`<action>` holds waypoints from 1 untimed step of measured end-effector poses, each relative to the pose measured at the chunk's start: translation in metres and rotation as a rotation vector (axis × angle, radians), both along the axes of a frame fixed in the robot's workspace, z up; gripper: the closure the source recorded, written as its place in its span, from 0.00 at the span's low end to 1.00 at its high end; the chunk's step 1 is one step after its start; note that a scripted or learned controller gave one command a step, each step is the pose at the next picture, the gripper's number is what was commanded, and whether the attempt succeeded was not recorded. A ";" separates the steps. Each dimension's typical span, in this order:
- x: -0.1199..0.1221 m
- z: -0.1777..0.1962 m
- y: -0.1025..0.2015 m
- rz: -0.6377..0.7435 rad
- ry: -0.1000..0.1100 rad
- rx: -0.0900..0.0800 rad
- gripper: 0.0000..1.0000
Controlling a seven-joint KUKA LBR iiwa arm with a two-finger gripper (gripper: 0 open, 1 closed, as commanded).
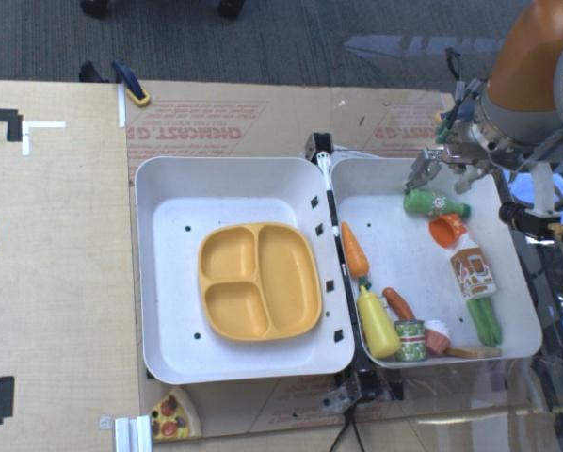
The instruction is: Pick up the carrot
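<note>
Fingers (pixel 435 170) spread open, holding nothing, well apart from the carrot (pixel 354 250).

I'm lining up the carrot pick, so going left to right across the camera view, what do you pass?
Yellow divided plate → carrot → yellow bottle → green can → brown carton → green vegetable.

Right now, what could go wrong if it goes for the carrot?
The carrot lies tight against the right bin's left wall, so a finger may strike the wall. The yellow bottle sits just below it and could get nudged. The gripper hovers near the green item, well away.
</note>
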State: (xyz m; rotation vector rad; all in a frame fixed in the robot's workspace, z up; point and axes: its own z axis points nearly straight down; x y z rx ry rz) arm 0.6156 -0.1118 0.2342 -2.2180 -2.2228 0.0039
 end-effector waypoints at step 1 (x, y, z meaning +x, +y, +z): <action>-0.028 0.070 0.067 -0.047 -0.003 -0.001 0.00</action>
